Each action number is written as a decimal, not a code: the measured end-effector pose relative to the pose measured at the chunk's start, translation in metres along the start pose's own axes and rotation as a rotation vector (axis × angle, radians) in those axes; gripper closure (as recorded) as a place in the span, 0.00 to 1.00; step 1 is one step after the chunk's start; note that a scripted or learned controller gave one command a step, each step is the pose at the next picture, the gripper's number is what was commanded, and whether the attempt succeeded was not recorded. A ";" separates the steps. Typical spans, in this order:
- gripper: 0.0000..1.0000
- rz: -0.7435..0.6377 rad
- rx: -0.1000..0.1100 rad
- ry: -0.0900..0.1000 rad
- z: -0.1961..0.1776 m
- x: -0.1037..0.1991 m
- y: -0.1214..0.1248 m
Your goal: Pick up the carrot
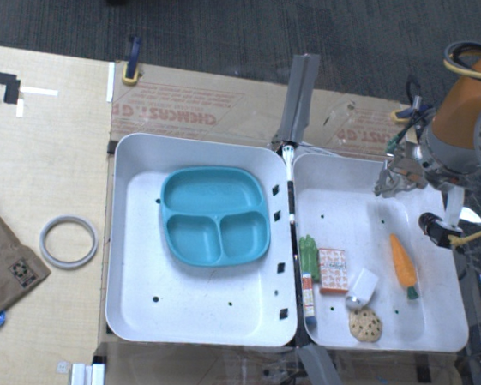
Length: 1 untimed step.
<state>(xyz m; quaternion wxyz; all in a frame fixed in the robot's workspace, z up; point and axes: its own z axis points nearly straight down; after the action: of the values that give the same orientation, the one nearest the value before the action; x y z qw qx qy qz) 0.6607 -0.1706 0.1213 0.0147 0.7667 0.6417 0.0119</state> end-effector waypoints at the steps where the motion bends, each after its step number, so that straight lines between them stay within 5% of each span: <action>1: 0.00 0.000 0.000 0.000 0.000 0.000 0.000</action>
<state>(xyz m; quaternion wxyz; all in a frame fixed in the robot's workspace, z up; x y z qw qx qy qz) 0.6607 -0.1706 0.1211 0.0146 0.7667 0.6418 0.0117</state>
